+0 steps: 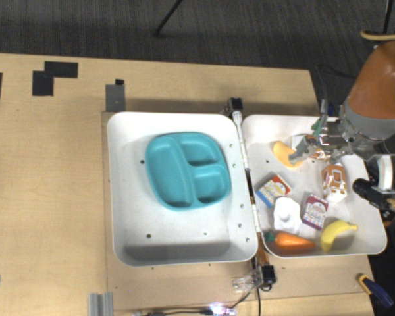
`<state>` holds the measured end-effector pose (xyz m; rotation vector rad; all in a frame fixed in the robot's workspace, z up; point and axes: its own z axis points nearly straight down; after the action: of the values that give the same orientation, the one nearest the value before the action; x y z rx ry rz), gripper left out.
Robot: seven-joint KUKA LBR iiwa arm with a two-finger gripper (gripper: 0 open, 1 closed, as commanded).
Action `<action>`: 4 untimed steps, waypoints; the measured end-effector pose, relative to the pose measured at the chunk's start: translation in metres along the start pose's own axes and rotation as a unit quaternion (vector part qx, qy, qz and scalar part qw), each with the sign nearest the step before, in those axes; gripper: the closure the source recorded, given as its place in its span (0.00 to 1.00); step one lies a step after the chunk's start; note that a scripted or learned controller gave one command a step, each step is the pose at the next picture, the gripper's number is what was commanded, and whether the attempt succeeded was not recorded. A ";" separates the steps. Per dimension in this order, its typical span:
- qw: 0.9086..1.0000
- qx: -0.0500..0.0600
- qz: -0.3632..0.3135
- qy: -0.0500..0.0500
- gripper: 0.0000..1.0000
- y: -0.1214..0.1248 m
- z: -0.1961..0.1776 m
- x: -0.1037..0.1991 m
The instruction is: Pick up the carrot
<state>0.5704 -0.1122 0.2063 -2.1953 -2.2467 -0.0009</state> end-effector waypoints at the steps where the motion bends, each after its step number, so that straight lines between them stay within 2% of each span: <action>1: 0.999 0.000 0.044 0.000 0.00 0.047 0.065 0.009; 2: 0.996 -0.003 0.084 0.000 0.00 0.068 0.121 -0.017; 3: 0.992 0.000 0.126 0.000 0.00 0.062 0.121 0.004; 4: 0.992 -0.005 0.122 0.000 1.00 0.065 0.107 0.004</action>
<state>0.6356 -0.1063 0.0997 -2.4594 -1.9652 -0.0109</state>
